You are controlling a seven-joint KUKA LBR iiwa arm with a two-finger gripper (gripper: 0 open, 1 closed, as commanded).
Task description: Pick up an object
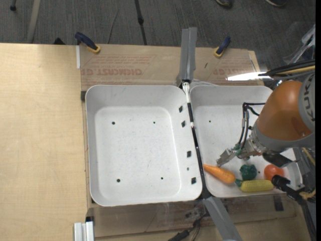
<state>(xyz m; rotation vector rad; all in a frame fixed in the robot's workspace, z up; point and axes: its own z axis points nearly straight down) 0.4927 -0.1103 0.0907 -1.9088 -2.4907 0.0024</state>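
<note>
Several toy foods lie along the front of the right bin (220,102): an orange carrot (219,173), a dark green piece (248,171), a red tomato (273,171) and a yellow corn cob (257,186). My gripper (231,158) hangs low over this bin, just behind the carrot and left of the green piece. It is open, one grey finger (224,158) splayed out to the left, and nothing sits between the fingers. The arm's orange band (283,115) covers the bin's right side.
The left bin (138,97) sits beside the right one, with a grey divider bar (188,59) running back between them. Two clamps (88,42) hold cardboard at the bench's back edge. Bare wood bench lies to the left.
</note>
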